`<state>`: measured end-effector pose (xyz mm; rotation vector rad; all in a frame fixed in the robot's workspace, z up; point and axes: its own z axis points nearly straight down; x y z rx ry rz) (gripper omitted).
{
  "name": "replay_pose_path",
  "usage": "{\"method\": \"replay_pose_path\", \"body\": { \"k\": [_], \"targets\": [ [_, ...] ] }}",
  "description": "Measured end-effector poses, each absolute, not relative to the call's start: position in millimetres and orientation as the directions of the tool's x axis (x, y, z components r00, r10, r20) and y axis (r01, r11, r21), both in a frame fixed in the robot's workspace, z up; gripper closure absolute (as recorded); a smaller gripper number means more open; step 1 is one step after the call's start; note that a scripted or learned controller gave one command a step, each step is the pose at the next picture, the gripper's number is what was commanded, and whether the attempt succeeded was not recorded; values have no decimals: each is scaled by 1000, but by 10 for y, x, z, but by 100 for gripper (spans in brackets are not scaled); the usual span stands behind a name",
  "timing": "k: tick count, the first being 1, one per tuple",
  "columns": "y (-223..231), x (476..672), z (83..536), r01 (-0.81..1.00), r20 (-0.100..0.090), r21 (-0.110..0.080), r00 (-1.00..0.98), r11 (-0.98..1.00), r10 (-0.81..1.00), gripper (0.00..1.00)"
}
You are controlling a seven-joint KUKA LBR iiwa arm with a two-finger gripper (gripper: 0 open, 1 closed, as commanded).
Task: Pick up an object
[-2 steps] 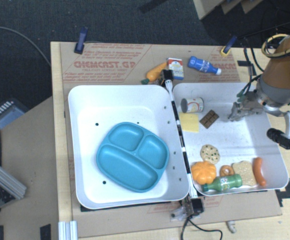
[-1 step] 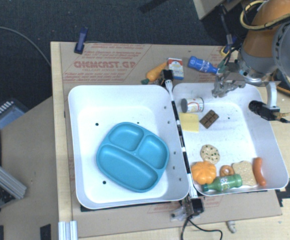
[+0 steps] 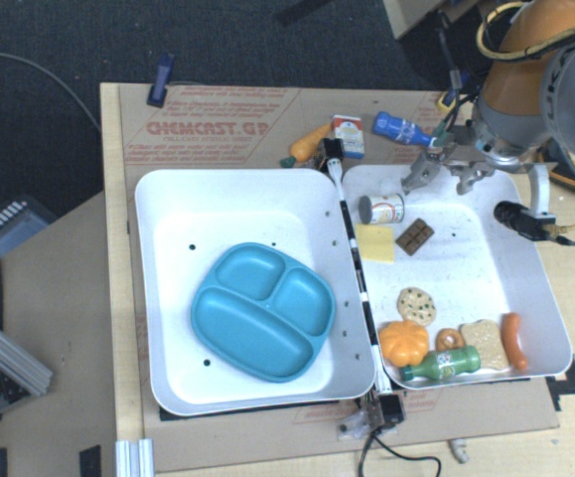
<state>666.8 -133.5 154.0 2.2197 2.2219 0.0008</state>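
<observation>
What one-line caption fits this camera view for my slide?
Gripper above the right bin's far end, toy food below; blue divided plate in the left bin.

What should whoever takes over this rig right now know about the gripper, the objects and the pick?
Gripper: open, holding nothing, above the far end of the right bin.
Nearest things: small can, yellow block, brown chocolate piece.
Near end: cookie, orange pumpkin, green bottle, toast, sausage.
Left bin: blue divided plate.
Done: nothing picked.
Left: descend, grasp, lift.
</observation>
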Motion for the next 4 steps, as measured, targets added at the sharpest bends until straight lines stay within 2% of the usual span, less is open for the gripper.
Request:
{"method": "replay_pose_path", "body": {
  "k": [1,2,3,4],
  "targets": [
    [-1682,5954,837,1000,0,-2,1,-1,1000,0],
    [-2101,5258,844,1000,-1,-2,2,-2,1000,0],
    [-1257,5859,1099,1000,2,2,-3,3,1000,0],
    [-1093,6541,789,998,-3,-61,-3,3,1000,0]
  ]
}}
